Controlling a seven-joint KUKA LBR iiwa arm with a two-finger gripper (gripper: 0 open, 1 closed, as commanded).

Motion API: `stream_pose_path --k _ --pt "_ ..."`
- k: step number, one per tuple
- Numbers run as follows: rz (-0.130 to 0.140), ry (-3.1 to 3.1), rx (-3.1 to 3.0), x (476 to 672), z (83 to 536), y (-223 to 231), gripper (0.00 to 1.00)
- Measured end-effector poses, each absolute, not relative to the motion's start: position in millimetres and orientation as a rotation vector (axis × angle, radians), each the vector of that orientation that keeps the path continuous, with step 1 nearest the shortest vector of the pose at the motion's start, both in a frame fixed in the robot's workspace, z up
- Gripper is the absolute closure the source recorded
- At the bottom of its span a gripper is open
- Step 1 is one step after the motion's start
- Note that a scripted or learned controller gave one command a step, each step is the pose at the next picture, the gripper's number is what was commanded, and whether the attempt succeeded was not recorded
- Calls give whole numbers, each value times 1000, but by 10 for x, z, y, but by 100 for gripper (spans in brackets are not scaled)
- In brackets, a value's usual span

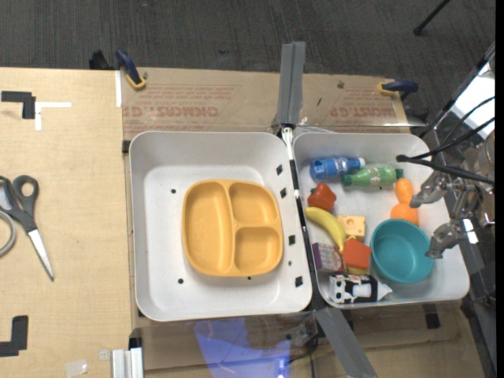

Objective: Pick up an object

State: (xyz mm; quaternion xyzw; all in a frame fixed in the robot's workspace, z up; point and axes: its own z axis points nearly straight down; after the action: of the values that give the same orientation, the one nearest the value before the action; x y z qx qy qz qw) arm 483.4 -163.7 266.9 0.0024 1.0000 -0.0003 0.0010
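Observation:
The right bin point(409, 142) holds several objects. A blue bottle point(335, 166) and a green bottle point(370, 178) lie at the back, with an orange toy point(404, 203) beside them. A red pepper point(321, 198), a banana point(327, 225), a yellow cheese wedge point(355, 227) and a red block point(356, 254) lie in the middle. A teal bowl point(402, 252) stands at the front right. My gripper point(434, 217) hangs over the bin's right edge, just right of the bowl and the orange toy. Its fingers are spread open and hold nothing.
The left bin point(157, 211) holds a yellow divided plate point(233, 228). A black-and-white toy point(354, 288) and a purple packet point(324, 256) lie at the right bin's front. Scissors point(27, 219) rest on the wooden bench at the far left. Cables run along the right side.

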Motion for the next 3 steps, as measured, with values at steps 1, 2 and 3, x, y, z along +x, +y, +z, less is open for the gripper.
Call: stream_pose_path --k 1,2,3 --pt "0 3124 323 5414 1399 -1963 0" --pt "-2 3109 412 5810 930 -2053 0" --pt "-4 3105 406 5830 1040 -2044 100"
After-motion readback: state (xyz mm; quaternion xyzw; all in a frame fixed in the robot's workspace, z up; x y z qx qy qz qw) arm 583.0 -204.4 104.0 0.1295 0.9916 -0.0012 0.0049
